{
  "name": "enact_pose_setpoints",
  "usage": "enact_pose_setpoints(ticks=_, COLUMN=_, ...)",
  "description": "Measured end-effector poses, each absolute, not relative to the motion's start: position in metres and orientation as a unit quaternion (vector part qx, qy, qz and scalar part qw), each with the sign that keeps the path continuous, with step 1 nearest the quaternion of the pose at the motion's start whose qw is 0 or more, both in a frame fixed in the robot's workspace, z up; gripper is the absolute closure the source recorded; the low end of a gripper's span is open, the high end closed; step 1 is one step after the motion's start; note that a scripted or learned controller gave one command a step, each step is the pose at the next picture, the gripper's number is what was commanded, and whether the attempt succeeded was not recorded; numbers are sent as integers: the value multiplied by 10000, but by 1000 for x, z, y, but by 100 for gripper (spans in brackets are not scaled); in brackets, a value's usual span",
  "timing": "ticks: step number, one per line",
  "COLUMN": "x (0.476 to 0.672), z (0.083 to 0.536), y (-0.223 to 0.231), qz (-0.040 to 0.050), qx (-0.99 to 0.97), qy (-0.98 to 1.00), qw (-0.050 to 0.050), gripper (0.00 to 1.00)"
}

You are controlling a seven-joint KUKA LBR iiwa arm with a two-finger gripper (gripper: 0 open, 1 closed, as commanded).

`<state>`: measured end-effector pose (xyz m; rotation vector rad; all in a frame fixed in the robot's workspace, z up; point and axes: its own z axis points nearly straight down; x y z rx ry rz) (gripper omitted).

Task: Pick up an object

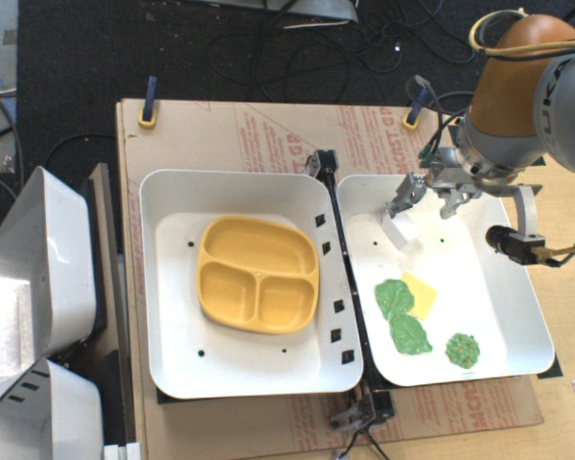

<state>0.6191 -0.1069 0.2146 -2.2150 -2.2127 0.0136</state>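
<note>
The gripper is seen over the right bin's far edge, fingers apart, holding nothing. A reach down to the green toys is needed next.

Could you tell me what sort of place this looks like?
Probably a robotics lab bench set up for grasping trials: two white bins on a clamped board, toy food like the yellow tray, and loose cables on the floor behind.

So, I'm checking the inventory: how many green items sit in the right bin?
3: one green piece beside the yellow piece, another just below it, a third nearer the bin's lower right corner.
</note>
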Motion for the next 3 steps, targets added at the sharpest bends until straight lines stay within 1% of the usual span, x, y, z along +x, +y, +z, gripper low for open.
enact_pose_setpoints(ticks=1, x=622, z=223, y=-107, qz=1, qx=-7068, qy=-7075, qw=1, gripper=0)
enact_pose_setpoints(ticks=2, x=628, z=178, y=-106, qz=11, qx=-7068, qy=-7074, qw=8, gripper=0)
enact_pose_setpoints(ticks=3, x=631, z=119, y=-102, qz=-4, qx=-7068, qy=-7074, qw=-24, gripper=0)
